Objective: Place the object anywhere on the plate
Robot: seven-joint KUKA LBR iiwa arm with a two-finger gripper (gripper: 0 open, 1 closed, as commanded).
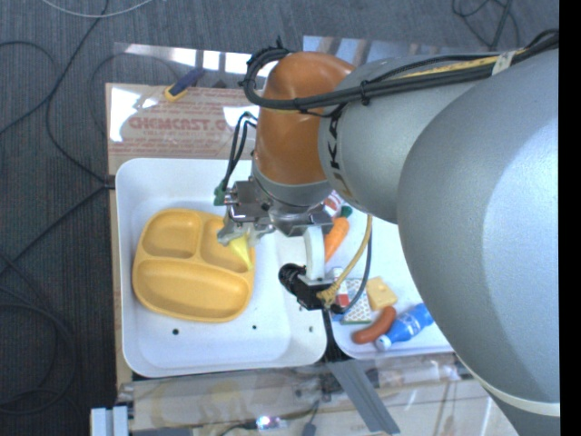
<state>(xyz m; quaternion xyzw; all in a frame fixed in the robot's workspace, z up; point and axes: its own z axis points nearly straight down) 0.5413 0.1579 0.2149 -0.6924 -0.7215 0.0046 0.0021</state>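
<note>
Op: Currently I am watching the gripper point(243, 234) hanging over the right edge of the yellow plate point(186, 271) in the left bin point(182, 352). A yellow object point(238, 248) is sitting under it, on the plate's rim compartment; whether the fingers are gripping it, I cannot tell.

Obs: What are you worrying about?

Op: I am judging the piece to be lying near the rim. If it is clinging to a finger on retreat, it could be dragged off into the bin.

Obs: Anything else?

Op: The carrot point(336, 236), sausage point(374, 325) and blue bottle point(410, 323) are lying in the right bin point(427, 343), well apart from the plate.
</note>
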